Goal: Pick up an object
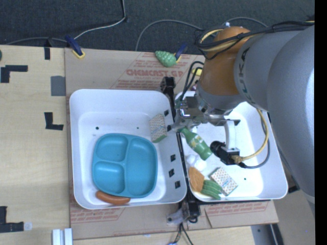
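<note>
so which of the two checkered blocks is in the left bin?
The checkered block leaning at the left bin's right wall, beside the blue plate. The other block lies in the right bin, by the green item.

The arm (240, 70) reaches over the right bin (271, 188), above a green bottle (196, 143). The left bin (82, 137) holds a blue divided plate (124, 165), a sausage (112, 198) and a small packet (158, 127).

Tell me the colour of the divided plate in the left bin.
Light blue. The divided plate shows clearly in the camera view, lying in the left bin.
</note>
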